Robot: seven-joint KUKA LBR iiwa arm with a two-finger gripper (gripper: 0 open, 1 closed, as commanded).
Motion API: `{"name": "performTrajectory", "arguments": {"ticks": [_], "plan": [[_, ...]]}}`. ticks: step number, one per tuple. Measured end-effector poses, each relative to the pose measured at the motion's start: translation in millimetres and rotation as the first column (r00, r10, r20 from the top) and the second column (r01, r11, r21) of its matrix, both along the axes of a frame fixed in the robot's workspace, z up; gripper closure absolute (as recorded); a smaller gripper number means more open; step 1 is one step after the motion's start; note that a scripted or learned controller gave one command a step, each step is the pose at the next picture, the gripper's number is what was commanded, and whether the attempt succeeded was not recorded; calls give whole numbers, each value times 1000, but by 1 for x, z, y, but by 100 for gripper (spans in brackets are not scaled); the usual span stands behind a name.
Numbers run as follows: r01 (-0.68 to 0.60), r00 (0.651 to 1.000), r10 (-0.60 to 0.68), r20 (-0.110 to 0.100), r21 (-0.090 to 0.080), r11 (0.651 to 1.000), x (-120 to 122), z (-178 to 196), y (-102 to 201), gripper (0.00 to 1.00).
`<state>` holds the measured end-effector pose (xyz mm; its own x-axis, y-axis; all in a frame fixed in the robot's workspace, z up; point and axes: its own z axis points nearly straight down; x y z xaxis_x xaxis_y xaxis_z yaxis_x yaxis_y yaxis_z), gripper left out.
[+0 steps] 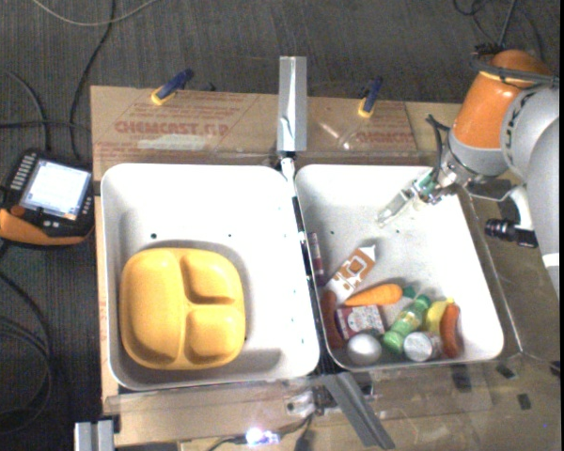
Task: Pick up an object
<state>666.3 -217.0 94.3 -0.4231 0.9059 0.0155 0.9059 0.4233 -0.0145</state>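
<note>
Near edge, right bin (489, 280): objects are piled along the front wall. A white egg-like ball (364, 348) is seen at the front, touching a red-labelled packet (359, 320). Just to the right a green bottle (406, 319) lies tilted, with a white round cap (417, 346) at its foot. A yellow piece (435, 315) and a red sausage-shaped item (450, 331) are packed against the bottle's right side. A carrot (374, 295) lies across the top of the pile. An orange-and-white carton (353, 271) is tilted just behind the carrot.

Left bin (160, 181): a yellow compartment tray (182, 304) is seen upside down or flat — cannot be told — in the front half.

Further back: the gripper (401, 207) is held low over the bare rear floor of the right bin, well apart from the pile. Nothing is seen between its fingers; opening cannot be told.

Beyond the bins: a cardboard sheet (183, 125) is clipped to the worktop. A teach pendant (42, 198) rests on the floor at left.
</note>
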Motion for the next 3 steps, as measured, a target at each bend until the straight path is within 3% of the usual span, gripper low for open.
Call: {"name": "performTrajectory", "arguments": {"ticks": [1,2,3], "plan": [[-2,1000,2,16,-11,1000,3,11,-1,100],[-3,1000,3,9,-6,1000,2,10,1,0],[-3,1000,3,9,-6,1000,2,10,1,0]]}}
